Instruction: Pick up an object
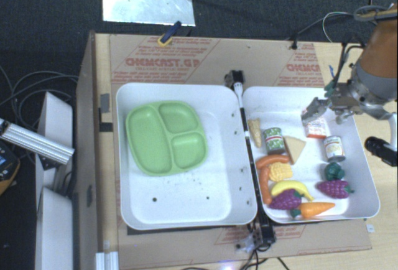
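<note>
The right white bin (367, 166) holds several toy foods. Among them are a red and white carton (317, 130), a small can (334, 148) with a pale label, a green-labelled can (272, 139), a cheese wedge (296, 149), a banana (291, 188) and a carrot (317, 207). My gripper (314, 112) hangs over the bin's far right part, just above and slightly left of the carton. Nothing shows between its fingers.
In the left bin (186, 200) lies a green divided plate (166, 137). The right bin also holds two purple grape bunches (334, 188) (284, 200), a green toy (334, 170), corn (280, 170) and a pale stick (254, 132) by the left wall. The arm comes in from the right.
</note>
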`<action>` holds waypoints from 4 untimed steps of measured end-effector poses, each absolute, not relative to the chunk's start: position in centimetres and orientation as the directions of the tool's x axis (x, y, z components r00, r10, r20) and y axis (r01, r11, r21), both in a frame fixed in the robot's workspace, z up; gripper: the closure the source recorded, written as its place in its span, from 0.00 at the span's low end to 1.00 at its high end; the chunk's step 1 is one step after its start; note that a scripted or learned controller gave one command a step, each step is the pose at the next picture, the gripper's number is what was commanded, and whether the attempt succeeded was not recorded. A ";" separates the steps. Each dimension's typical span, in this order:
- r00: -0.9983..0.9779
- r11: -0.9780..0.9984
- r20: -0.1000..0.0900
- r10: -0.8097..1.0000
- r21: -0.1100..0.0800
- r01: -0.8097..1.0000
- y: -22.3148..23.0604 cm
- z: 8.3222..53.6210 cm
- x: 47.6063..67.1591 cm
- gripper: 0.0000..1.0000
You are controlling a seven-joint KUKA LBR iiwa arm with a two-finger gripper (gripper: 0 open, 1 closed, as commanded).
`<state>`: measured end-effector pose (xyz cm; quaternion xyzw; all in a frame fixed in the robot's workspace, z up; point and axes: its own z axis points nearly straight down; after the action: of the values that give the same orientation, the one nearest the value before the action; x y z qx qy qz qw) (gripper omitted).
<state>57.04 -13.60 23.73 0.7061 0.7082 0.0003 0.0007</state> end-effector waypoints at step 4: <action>-0.001 0.001 -0.003 1.000 0.003 1.000 -15.4 9.8 64.1 0.00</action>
<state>64.13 -15.36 9.83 0.7068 0.7075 0.0001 0.0019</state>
